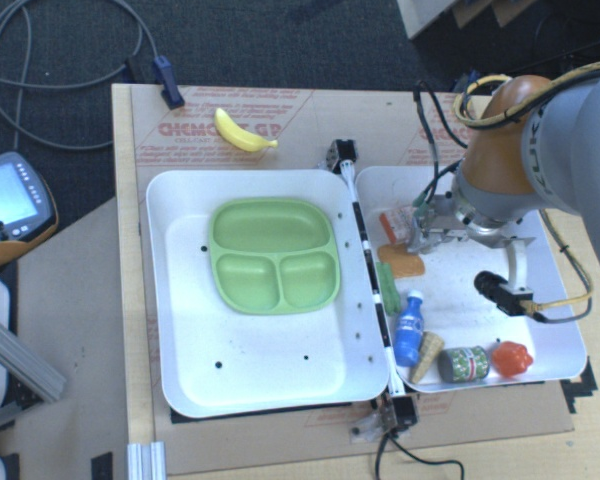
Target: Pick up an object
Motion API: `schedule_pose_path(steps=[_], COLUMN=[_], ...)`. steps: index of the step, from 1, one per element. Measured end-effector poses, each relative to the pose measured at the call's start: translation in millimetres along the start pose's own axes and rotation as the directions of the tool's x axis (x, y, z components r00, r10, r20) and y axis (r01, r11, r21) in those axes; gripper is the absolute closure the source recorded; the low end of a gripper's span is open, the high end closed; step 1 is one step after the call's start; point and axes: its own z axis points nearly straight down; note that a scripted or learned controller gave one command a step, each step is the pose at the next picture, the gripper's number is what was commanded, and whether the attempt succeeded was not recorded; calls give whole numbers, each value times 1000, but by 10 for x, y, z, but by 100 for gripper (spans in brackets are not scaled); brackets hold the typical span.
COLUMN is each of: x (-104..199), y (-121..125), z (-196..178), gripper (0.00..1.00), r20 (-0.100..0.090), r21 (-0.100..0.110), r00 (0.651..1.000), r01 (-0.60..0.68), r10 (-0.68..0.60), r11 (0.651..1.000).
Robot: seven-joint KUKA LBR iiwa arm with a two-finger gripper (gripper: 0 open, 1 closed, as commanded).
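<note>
Gripper [417, 230] is seen low in the right bin [550, 298], at about ten o'clock from that bin's middle, under the grey arm [540, 158] with its orange band. Whether it is holding anything cannot be told; its tip is blurred and partly hidden by the wrist. A carrot [388, 227] is seen just beside the tip, at nine o'clock from it. A brown block [401, 263] lies right below, at six o'clock, close to the tip, though contact cannot be made out. Farther down at six o'clock, a blue bottle [409, 326] is laid along the divider, with a cone [427, 353], a can [465, 364] and a red fruit [513, 358] lined toward four o'clock. In the left bin [180, 298] a green tray [274, 254] is set. A banana [242, 132] is seen on the bench at twelve o'clock.
</note>
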Motion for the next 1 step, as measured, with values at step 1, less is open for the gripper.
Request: schedule_pose_path(steps=[1], x=[0], y=[-1], z=[1], gripper=[0], r20=[0], r21=[0], r00=[1000], r01=[0], r10=[0], r11=[1000])
